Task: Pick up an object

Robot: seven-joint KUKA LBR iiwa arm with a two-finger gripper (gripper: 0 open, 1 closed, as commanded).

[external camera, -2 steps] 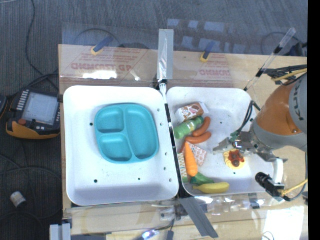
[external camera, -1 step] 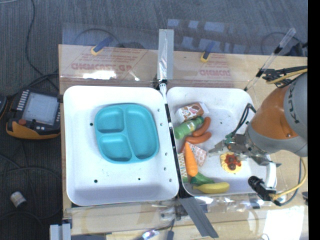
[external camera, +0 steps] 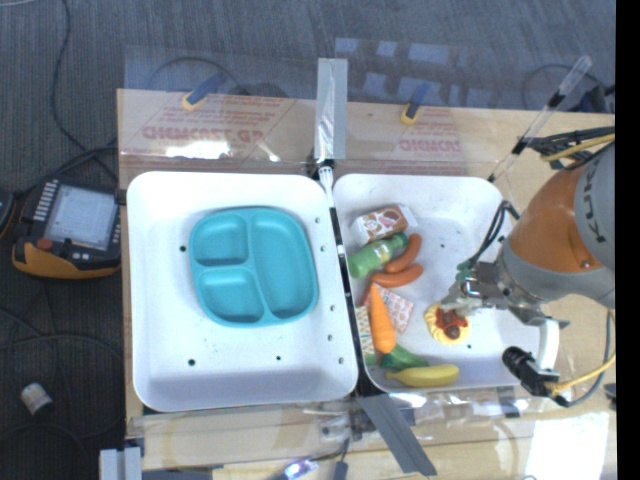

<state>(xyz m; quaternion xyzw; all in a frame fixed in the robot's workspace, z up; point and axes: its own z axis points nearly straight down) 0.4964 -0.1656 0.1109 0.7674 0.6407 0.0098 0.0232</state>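
The right bin (external camera: 470,200) holds several toy foods. A brown and red packet (external camera: 381,223) lies at the back, with a green bottle (external camera: 374,256) and a red sausage (external camera: 398,273) in front of it. An orange carrot (external camera: 381,320), a small green piece (external camera: 404,357) and a yellow banana (external camera: 424,374) lie toward the front. A yellow and red toy (external camera: 448,324) sits mid-bin. My gripper (external camera: 466,290) hangs low over the bin, just behind and right of that toy. Nothing is seen in its grasp.
The left bin (external camera: 160,368) holds a blue divided plate (external camera: 252,266). The grey arm with its orange band (external camera: 556,233) reaches in over the right bin's right wall. Cables and a handheld controller (external camera: 66,228) lie on the floor to the left.
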